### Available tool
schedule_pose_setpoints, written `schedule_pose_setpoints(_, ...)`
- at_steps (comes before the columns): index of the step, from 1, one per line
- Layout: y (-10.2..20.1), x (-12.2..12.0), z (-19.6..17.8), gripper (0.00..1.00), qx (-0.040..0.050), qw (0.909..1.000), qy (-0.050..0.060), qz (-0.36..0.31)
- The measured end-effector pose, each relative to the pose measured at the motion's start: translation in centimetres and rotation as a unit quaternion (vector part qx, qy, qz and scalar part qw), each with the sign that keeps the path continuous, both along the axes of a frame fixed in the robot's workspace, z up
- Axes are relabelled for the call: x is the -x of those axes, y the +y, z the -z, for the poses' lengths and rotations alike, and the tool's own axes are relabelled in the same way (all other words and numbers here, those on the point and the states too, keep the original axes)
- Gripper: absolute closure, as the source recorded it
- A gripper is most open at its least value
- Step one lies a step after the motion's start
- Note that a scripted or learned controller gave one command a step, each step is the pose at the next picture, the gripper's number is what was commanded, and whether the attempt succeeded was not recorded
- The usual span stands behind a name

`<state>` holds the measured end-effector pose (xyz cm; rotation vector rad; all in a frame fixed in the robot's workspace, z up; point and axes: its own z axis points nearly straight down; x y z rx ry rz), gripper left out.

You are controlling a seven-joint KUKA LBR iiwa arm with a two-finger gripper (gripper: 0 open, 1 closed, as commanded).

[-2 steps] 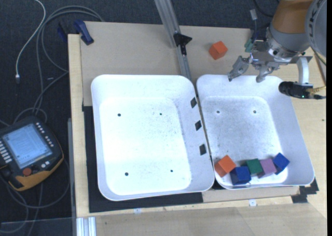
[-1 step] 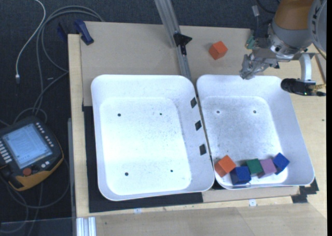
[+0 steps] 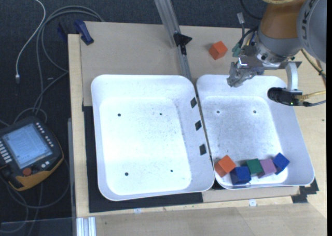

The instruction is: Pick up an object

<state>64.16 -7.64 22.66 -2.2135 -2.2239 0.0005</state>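
Several small blocks lie in a row along the near edge of the right bin (image 3: 290, 126): an orange block (image 3: 225, 165), a dark blue block (image 3: 240, 175), a green block (image 3: 254, 167), a pink-purple block (image 3: 267, 166) and a blue block (image 3: 280, 161). My gripper (image 3: 236, 79) hangs over the far rim of the right bin, well away from that row. Nothing shows between its fingers.
Another orange block (image 3: 218, 50) sits on the bench beyond the bins, left of the gripper. The left bin (image 3: 104, 126) stands beside the right one. A metal rail (image 3: 168, 19) slants down to the divide between the bins. A pendant (image 3: 26, 152) and cables lie left.
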Motion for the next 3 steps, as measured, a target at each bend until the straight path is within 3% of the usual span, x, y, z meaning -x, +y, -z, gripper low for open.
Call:
schedule_pose_setpoints(1, 4.9, 3.8, 1.8, 1.00, -0.0003, 1.0000, 0.002, 0.000)
schedule_pose_setpoints(2, 12.1, -0.2, 2.7, 1.00, -0.0006, 1.0000, -0.003, -0.002)
schedule_pose_setpoints(3, 15.9, -2.0, 2.7, 1.00, 0.0000, 1.0000, -0.003, -0.001)
